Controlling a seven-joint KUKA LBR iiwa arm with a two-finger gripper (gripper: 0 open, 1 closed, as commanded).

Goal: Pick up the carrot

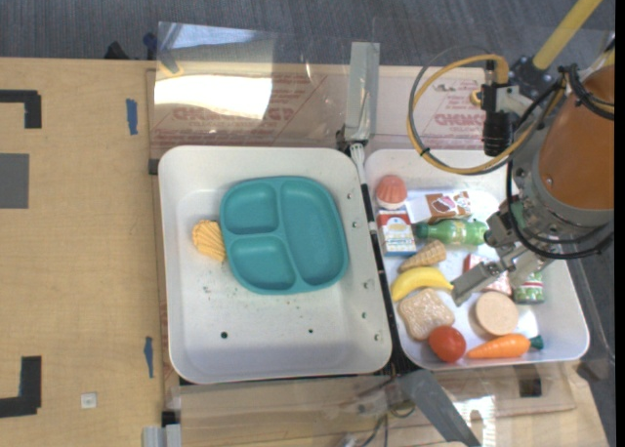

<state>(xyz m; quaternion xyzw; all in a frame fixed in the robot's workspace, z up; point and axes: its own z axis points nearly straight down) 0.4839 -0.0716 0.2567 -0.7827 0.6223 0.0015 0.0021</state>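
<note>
The carrot (500, 345), orange with a green stub at its right end, lies flat along the front wall of the right bin (571, 333). It rests between a red tomato (447, 342) and the bin's right corner, just in front of a round pinkish slice (496, 314). My gripper (491, 274) hangs over the middle of the right bin, a short way behind the carrot and apart from it. Nothing shows in its grasp. The grey arm with its orange band (584, 157) rises behind it at the right.
The right bin is crowded: a banana (420, 282), a bread slice (427, 311), a green bottle (451, 232), a small carton (395, 232), and a can (528, 287) beside the gripper. The left bin (186, 318) holds a teal divided plate (283, 232) and a yellow shell-shaped piece (208, 238).
</note>
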